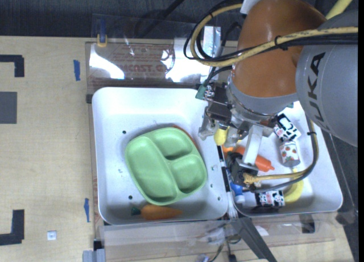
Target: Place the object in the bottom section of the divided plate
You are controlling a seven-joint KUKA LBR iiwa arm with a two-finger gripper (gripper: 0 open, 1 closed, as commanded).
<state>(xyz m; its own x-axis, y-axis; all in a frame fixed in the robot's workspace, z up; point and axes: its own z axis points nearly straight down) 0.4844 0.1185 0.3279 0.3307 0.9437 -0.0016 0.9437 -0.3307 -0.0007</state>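
1. The shallow white left bin (108,102) has bare floor to the left of and above the pale green divided plastic plate (165,165). That is the safest room for an approach. The plate's lower edge lies close to the bin's near wall.
2. An orange toy carrot (161,212) lies just beside the plate's lower rim. A release that falls short of the plate could land on the carrot or between it and the wall.
3. The plate sits turned at an angle, so its bottom section is hard to pick out. A drop near a divider ridge may roll into the wrong compartment.
4. The raised wall between the two bins (223,187) stands in the way, so a low carry could catch on it.
5. The grey two-finger gripper (227,136) hangs over that wall. I cannot tell whether the claw is open or closed. A small yellow piece (220,137), probably the task's object, sits right at it, but I cannot confirm that it is held. It may slip off mid-carry.
6. The shallow white right bin (333,192) is crowded. An orange toy (259,161) and a yellow banana-shaped toy (293,192) lie near the gripper and could be dragged along.
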